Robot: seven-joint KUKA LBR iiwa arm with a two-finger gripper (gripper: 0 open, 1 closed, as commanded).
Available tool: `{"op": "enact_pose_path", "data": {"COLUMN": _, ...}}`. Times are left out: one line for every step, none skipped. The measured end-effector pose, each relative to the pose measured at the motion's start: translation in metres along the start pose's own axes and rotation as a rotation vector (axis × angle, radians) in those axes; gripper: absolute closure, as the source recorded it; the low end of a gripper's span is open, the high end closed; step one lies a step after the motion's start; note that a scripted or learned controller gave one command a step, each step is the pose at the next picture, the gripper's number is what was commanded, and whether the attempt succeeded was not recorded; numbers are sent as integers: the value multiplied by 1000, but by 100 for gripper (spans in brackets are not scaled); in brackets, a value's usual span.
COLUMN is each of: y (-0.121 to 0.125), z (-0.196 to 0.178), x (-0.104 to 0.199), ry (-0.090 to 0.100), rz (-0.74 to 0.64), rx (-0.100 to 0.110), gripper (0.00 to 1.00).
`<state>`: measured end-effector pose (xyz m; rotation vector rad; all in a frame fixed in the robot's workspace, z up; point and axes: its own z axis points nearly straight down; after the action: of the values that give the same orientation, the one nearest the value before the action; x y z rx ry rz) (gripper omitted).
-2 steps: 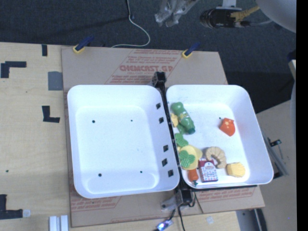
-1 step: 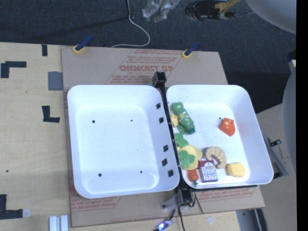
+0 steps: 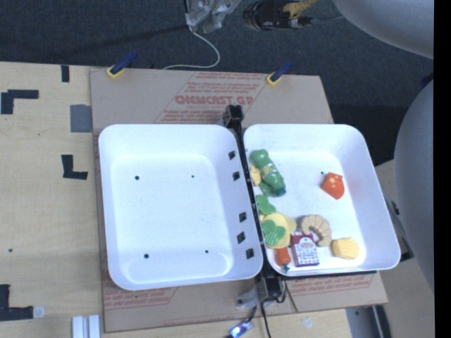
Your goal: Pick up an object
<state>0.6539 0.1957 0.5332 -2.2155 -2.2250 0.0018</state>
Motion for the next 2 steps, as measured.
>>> {"op": "enact_pose_path", "data": {"y": -5, "z": 0, "x": 34, "ry": 0, "rz": 1, "rx": 0, "gripper": 100}}
{"op": "enact_pose_path", "data": {"y": -32, "z": -1, "x": 37, "ry": -2, "rz": 3, "rx": 1, "gripper": 100}}
